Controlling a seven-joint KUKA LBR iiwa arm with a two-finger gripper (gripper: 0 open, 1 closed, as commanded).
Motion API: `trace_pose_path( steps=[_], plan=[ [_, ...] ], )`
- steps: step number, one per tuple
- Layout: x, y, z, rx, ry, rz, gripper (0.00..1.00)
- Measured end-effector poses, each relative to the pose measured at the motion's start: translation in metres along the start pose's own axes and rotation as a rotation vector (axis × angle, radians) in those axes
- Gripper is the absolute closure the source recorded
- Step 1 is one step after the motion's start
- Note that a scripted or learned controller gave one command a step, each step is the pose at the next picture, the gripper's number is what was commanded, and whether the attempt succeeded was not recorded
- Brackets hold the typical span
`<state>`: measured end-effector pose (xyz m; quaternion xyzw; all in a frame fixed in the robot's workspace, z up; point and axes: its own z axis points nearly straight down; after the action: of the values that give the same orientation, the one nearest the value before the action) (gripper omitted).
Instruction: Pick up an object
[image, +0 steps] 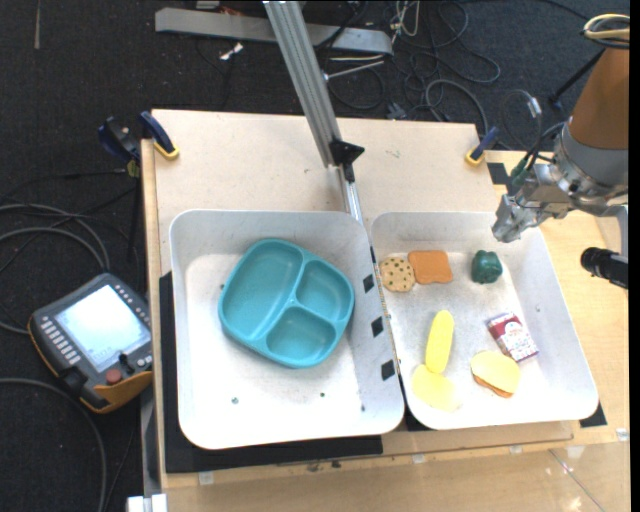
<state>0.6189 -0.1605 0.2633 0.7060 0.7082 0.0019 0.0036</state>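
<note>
My gripper (505, 226) hangs over the back edge of the right bin (560, 300), just up and right of a dark green lump (486, 266). Nothing shows between it and any object. Also in the right bin lie a speckled cookie (397, 273), an orange toast slice (431, 266), a yellow banana (439, 340), a flat yellow piece (434, 388), a red and white carton (511, 336) and a yellow sandwich-like piece (496, 373).
The left bin (200, 400) holds a teal divided plate (287, 302). A metal pole (312, 85) slants down to the divider between the bins. A teach pendant (92, 340) lies left of the bench. Yellow clamps (160, 138) grip the board's back corners.
</note>
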Motion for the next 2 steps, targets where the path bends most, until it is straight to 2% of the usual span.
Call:
trace_pose_path(
  steps=[1,2],
  plan=[
    [0.055,-0.015,-0.001,0.008,0.004,-0.004,1.0],
    [0.112,-0.016,-0.004,0.007,0.004,-0.006,1.0]
  ],
)
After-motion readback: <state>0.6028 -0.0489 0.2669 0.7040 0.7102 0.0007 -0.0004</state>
